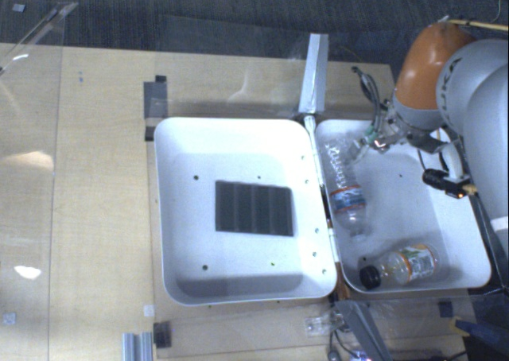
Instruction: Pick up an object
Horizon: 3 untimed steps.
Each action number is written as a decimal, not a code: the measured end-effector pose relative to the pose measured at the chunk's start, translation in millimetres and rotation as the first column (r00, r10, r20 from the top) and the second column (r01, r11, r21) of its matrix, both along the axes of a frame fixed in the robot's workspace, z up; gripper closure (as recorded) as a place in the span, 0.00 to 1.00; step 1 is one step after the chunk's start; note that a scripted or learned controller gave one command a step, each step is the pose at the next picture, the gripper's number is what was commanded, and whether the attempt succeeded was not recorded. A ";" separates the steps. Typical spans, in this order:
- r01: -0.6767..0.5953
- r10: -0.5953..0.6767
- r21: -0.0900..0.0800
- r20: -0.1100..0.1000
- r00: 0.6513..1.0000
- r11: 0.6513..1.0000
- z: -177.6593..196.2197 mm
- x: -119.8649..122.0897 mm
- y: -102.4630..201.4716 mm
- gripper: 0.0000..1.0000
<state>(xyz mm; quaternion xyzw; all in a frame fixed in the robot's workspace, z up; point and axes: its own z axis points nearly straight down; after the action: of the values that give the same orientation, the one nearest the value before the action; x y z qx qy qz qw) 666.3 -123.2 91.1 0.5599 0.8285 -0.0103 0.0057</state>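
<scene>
Plainly, the grey arm's fingers (380, 140) hang over the right white bin's (465, 228) far end; their opening cannot be told. Just beside them, towards the camera, a clear plastic bottle (343, 184) lies lengthwise along the left wall.

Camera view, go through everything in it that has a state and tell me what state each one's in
Left bin: holds a dark ribbed block, lying flat.
Right bin: holds two bottles.
Blue-label bottle: lying on its side by the bin's left wall.
Black-cap bottle: lying on its side, capped.
Gripper: over the right bin's far end.
</scene>
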 end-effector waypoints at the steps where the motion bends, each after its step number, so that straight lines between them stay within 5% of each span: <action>1: -0.168 0.168 0.000 0.023 0.986 0.986 2.9 -61.3 -2.5 0.00; 2: 0.141 -0.142 0.023 0.014 0.990 0.990 -2.7 -9.9 15.9 0.00; 3: 0.013 -0.013 0.023 0.014 1.000 1.000 -1.3 -73.7 9.3 0.00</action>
<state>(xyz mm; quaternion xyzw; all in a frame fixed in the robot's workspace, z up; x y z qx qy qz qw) 592.6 -113.9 89.9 0.5653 0.8249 0.0031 0.0051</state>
